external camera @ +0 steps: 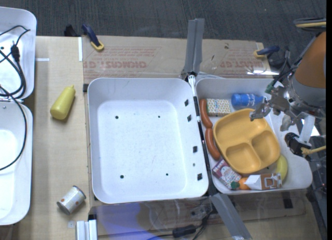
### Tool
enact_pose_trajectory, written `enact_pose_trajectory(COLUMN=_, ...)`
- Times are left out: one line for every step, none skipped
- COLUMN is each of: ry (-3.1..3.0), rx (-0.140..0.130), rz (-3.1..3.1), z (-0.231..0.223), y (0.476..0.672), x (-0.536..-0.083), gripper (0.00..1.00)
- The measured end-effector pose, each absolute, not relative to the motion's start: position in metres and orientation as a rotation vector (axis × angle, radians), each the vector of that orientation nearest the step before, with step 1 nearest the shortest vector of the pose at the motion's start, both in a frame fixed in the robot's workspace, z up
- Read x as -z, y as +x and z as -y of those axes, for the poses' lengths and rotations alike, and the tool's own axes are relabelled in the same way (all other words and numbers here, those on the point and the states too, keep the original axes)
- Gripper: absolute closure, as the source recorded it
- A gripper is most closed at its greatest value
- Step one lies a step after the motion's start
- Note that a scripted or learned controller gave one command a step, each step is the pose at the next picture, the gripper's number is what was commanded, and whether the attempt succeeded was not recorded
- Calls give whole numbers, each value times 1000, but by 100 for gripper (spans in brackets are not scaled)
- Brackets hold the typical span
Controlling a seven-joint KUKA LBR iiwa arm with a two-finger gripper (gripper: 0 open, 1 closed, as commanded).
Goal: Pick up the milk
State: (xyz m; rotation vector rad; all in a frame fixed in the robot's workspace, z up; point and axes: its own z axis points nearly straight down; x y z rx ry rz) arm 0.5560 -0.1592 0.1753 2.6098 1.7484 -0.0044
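Observation:
The milk [262, 182] is a small white carton with a brown end. It lies on its side in the front right corner of the right bin [306, 179], just in front of a yellow divided plate [246, 143]. My gripper [275, 111] hangs over the right bin's back right part, at the plate's far right rim. It is well behind the milk and nothing shows in its grasp. The arm with its orange band [315, 67] comes in from the right.
The right bin also holds two hot dogs [206, 113], a cracker box [219, 106], a blue bottle [246, 99], a banana [282, 167], a red-and-white packet [224, 172] and a carrot [236, 185]. Left bin [96, 130] is beside it. A mustard bottle [63, 103] and a can [71, 199] lie on the bench.

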Motion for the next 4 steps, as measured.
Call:
enact_pose_trajectory(ry=2639, rx=5, rz=-1705, z=132, y=549, x=-228, gripper=0)
enact_pose_trajectory(ry=2607, rx=-3, rz=-1750, z=153, y=485, x=-93, gripper=0)
enact_pose_trajectory(ry=2784, rx=4, rz=-1458, z=108, y=495, x=-154, gripper=0)
enact_pose_trajectory(ry=2784, rx=5, rz=-1458, z=108, y=495, x=-154, gripper=0)
